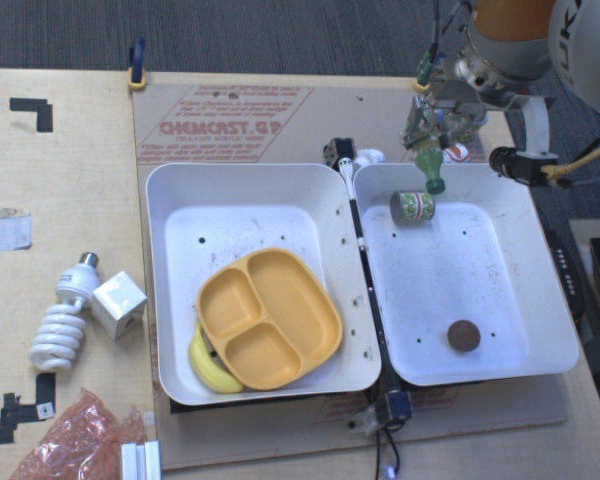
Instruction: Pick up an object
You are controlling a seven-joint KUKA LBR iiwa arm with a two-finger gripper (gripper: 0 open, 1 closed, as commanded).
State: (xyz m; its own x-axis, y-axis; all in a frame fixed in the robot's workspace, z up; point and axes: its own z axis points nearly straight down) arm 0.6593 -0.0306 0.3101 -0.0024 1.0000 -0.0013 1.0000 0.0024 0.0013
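- My claw (432,163) hangs over the right bin's (510,358) far edge, gripping a green bottle (433,165).
- Bottle hangs clear above the can (412,206); the pick looks nearly done.

i see the bench (70,178) carrying two white bins (165,268), a light bulb (62,313), a white cube (118,303), and a red bag (80,438).

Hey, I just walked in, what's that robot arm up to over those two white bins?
The arm's tool hangs over the far edge of the right bin with a small green bottle dangling at its tip. A green can and a brown ball lie in that bin. The left bin holds a yellow divided plate resting over a banana.
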